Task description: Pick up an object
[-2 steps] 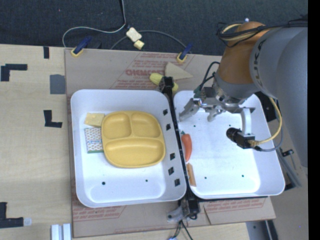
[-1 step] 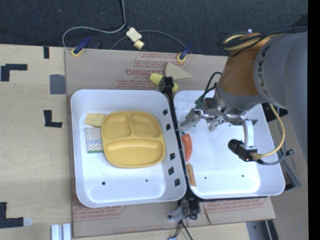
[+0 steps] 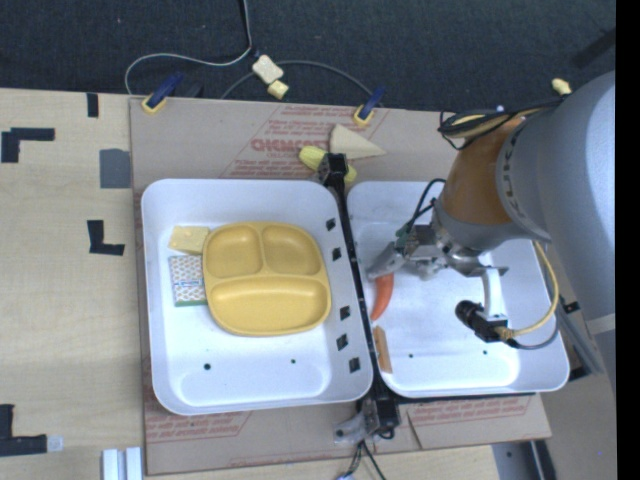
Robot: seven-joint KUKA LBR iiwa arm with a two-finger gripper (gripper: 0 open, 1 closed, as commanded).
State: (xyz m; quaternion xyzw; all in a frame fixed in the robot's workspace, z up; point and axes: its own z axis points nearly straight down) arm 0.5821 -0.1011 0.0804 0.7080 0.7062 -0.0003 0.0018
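Observation:
In the right bin (image 3: 470,368), an orange carrot-shaped object (image 3: 381,297) lies against the left wall. A thin brown stick (image 3: 383,349) lies just below it along the same wall. My gripper (image 3: 389,262) hangs low over the bin's left half, its tip right above the upper end of the orange object. Whether it touches the object is unclear. The grey arm with its orange band (image 3: 480,183) reaches in from the right and hides the upper right part of this bin.
The left bin (image 3: 240,383) holds a yellow divided plate (image 3: 266,278), with a pale yellow block (image 3: 187,239) and a patterned card (image 3: 185,279) at its left. A black clip (image 3: 335,171) and yellow pieces (image 3: 315,155) sit above the divider between the bins. A black cable end (image 3: 478,318) dangles over the right bin.

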